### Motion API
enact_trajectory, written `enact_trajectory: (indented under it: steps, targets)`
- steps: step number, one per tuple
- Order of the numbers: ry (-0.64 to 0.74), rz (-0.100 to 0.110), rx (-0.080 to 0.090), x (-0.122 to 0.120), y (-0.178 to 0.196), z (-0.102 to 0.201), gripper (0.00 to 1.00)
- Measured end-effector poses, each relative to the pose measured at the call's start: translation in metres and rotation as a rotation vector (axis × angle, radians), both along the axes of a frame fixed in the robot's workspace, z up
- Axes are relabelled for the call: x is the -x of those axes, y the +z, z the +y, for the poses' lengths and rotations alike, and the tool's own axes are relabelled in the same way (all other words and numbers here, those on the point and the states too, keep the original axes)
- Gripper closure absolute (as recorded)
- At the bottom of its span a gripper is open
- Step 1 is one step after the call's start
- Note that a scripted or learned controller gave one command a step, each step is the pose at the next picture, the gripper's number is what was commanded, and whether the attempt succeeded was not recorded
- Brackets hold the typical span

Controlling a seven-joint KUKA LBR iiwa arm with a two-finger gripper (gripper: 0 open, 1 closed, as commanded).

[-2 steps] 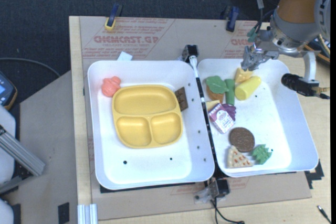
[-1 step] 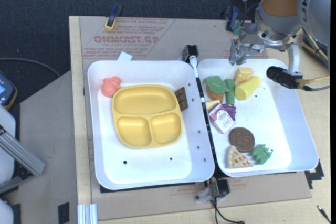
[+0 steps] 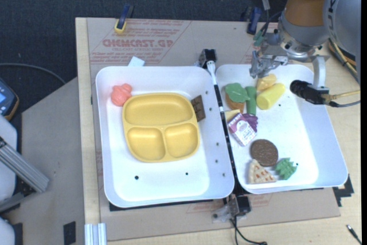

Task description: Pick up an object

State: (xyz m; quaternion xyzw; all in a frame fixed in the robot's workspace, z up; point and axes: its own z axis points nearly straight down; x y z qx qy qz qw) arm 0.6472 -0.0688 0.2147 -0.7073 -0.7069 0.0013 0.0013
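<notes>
My gripper (image 3: 261, 70) hangs over the far end of the right bin (image 3: 321, 135), its tip just above a yellow corn-like piece (image 3: 269, 94). Beside that lie a green leafy toy (image 3: 239, 92), a small bun (image 3: 233, 102), a purple and white packet (image 3: 243, 127), a brown round cookie (image 3: 264, 152), a waffle wedge (image 3: 259, 172) and a green broccoli piece (image 3: 285, 168). I see nothing between the fingers.
The left bin (image 3: 114, 169) holds a yellow divided plate (image 3: 160, 126), a pink toy (image 3: 120, 93) at its far left and a brown chocolate square (image 3: 198, 108). A black divider clip (image 3: 207, 57) sits between the bins. A black cable connector (image 3: 307, 92) hangs over the right bin.
</notes>
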Motion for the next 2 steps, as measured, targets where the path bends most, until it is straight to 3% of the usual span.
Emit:
enact_trajectory:
  steps: [2]
  targets:
    - [0.002, -0.008, 0.002, -0.012, 0.009, -0.008, 1.0]
